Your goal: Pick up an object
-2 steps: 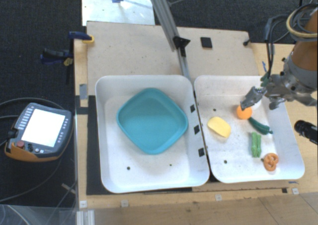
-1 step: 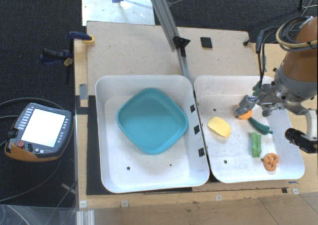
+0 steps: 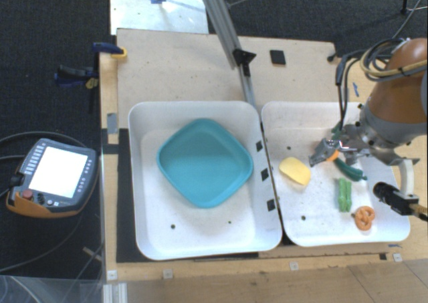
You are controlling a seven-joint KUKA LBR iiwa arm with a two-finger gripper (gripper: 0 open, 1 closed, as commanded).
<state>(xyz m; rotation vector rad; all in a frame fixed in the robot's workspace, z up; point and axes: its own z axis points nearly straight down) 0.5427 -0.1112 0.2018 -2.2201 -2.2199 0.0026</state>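
The right shallow white bin (image 3: 294, 235) contains, nearest the camera, an orange pretzel-shaped toy (image 3: 364, 218), then a green ridged stick (image 3: 344, 195) and a pale yellow rounded block (image 3: 295, 170). The two-finger gripper (image 3: 324, 153) hovers just beside the block; its opening cannot be determined. The left white bin (image 3: 150, 228) holds a teal square plastic plate (image 3: 205, 162).
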